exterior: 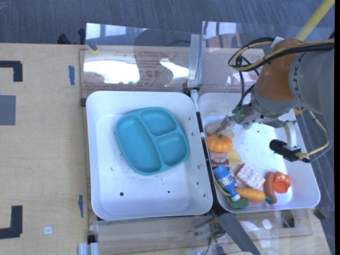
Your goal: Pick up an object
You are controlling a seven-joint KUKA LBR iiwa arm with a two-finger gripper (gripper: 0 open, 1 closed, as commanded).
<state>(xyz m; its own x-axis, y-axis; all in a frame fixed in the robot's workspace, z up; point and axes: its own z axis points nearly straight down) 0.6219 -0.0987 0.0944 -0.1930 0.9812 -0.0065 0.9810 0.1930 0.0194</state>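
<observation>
1. You are watching the approach step: the gripper (229, 122) is hovering near the right bin's (311, 187) left wall, just above the small pumpkin (219, 142).
2. Finger state: cannot tell.
3. Next, you are needing a descent onto the pumpkin, then a close.

The grey arm (313, 78) comes in from the right, its thick body sloping down and leftward. The orange band (276, 76) sits just above the wrist, with black cables looping over it. Below that the hand (229, 122) points down and to the left, its slim fingers (223, 125) low and angled.
</observation>
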